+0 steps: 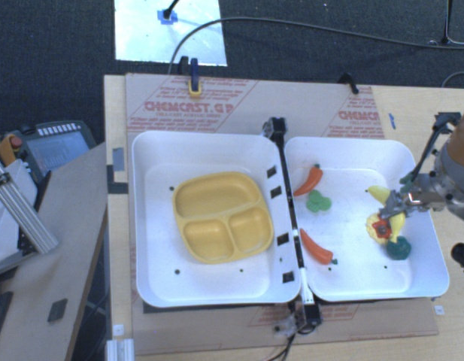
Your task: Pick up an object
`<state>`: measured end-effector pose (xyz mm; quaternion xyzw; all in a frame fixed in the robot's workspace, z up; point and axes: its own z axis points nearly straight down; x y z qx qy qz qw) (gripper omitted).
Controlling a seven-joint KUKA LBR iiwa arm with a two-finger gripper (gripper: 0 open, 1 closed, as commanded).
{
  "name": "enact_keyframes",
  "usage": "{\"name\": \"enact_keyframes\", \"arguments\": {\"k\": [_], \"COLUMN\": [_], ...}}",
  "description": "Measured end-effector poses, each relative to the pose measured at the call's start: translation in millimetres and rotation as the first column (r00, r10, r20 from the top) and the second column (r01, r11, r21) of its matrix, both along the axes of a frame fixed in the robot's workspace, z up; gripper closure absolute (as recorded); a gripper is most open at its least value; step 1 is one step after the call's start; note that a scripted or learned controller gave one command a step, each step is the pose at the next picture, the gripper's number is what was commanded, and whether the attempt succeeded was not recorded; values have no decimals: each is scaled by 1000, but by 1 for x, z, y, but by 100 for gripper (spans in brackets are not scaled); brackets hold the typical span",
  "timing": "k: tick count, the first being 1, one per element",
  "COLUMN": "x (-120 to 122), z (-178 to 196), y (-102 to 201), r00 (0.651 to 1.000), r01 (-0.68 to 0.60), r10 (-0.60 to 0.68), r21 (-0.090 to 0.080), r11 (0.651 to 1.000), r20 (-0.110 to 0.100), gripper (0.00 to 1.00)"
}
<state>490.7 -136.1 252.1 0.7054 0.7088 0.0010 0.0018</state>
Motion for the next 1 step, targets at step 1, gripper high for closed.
{"name": "enact_keyframes", "arguments": {"k": [1], "x": [21], "z": [-13], "y": [49], "r00": [1000], "r01": [-4], "r10": [4], "r21": [2], "r11": [1000], "r20": [-1], "gripper": [100]}}
